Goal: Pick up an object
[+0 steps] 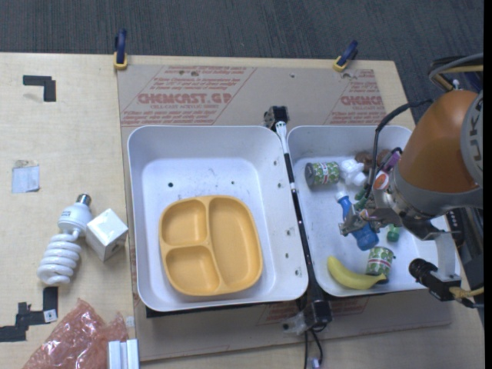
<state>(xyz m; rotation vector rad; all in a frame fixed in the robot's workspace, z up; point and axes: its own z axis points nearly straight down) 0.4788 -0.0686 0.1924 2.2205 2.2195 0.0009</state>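
Red mesh netting [73,333] lies at the near left corner of the tabletop [69,144], and just beyond it are a spiral light bulb [63,244] and a small white cube [107,234], touching each other. Two white bins sit side by side. In the left bin [146,160] rests a yellow divided plate [209,244], flat on the floor of the bin. My arm [442,156] reaches in from the right over the right bin [323,141]. My tool [367,220] hangs low among the clutter there, just above a blue bottle [358,225]; I cannot tell how it is set. Near it lie a banana [352,275] along the near wall, a small green-labelled can [380,260] touching the banana's right end, and a larger green can [323,174] on its side toward the far wall, with a white lump [354,171] beside it.
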